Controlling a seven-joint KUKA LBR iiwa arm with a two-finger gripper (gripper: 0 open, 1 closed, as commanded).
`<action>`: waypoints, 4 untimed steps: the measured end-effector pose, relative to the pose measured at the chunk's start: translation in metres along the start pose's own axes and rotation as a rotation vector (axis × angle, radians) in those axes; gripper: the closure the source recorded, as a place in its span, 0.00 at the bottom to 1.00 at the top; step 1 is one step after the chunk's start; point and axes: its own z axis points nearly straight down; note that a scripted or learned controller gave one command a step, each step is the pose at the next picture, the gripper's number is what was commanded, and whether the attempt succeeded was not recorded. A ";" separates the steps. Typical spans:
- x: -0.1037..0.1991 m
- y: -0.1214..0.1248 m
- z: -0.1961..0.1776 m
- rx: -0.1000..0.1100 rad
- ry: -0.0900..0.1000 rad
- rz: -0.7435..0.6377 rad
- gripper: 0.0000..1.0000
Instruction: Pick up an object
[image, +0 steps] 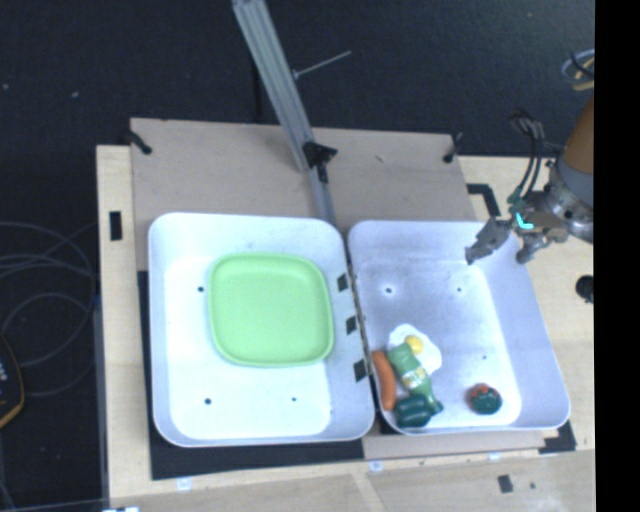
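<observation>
White and shallow, two plastic bins sit side by side on the pale wooden tabletop (420, 160). The left bin (180, 300) has a flat, light green square plate (270, 308) lying in its middle.

The right bin (520, 330) has small toys in its near part. A thin orange carrot toy (384, 378) lies next to the bin's left wall. Just beside it is a little green and yellow bottle (410, 366), which rests on a white and yellow fried-egg toy (422, 345). A dark green lumpy toy (416, 409) sits right below the bottle, close to the front wall. A small round toy, dark green with a red top (485, 399), sits apart from them toward the right.

The grey claw (507, 245) hangs over the far right corner of the right bin, well away from the toys. Its two fingers are spread apart with nothing between them. One finger (483, 245) points down and left over the bin's floor.

A long grey metal pole (285, 90) slants down from the top to the gap between the bins.
</observation>
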 end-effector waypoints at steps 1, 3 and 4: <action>0.000 0.000 0.000 0.000 0.000 0.000 0.00; 0.007 0.004 0.101 0.005 0.001 0.000 0.00; 0.007 0.003 0.154 0.005 0.000 0.000 0.00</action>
